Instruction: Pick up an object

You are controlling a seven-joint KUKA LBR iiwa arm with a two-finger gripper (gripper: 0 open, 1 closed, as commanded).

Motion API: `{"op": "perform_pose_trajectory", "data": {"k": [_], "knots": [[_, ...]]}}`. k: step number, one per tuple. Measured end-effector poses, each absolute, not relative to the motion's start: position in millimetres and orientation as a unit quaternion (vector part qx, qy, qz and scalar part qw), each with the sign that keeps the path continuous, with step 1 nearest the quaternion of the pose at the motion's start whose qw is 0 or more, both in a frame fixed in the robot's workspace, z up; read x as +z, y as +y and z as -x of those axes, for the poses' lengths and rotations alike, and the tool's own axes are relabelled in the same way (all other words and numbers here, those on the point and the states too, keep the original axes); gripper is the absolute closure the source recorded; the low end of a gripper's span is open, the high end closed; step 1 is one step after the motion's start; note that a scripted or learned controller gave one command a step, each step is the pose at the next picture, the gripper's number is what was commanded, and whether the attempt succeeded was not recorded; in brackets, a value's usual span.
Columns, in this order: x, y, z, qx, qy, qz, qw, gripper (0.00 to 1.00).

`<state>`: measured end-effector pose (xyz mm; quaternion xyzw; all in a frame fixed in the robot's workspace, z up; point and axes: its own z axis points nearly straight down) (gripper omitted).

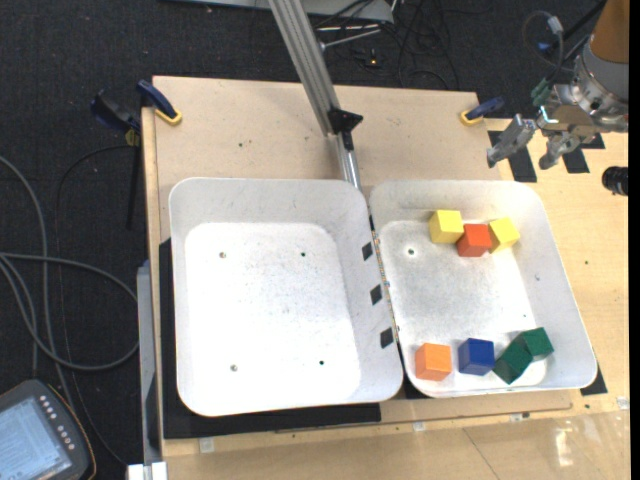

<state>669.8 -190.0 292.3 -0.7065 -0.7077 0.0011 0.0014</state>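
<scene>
My gripper (537, 146) hangs open above the bench, just beyond the far right corner of the right bin (560, 298), with nothing between its fingers. In that bin, near the far wall, a yellow block (446, 226), a red-orange block (476, 239) and a smaller yellow block (504, 232) sit close together. Along the near wall lie an orange block (433, 361), a blue block (477, 356) and two green blocks (524, 352) touching each other.
The left bin (200, 218) stands beside the right one. A slanted metal pole (305, 53) rises from the bench between the bins' far ends. Clamps (160, 103) grip the bench's far corners. Cables lie on the floor at the left.
</scene>
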Motion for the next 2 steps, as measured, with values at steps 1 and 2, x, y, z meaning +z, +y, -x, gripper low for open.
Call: {"op": "perform_pose_trajectory", "data": {"k": [1,2], "knots": [[295,-190,-670.5,0.0006,-0.708,0.706,0.000,0.00],[246,-194,-662.4,0.0018,-0.707,0.707,0.002,0.00]]}}
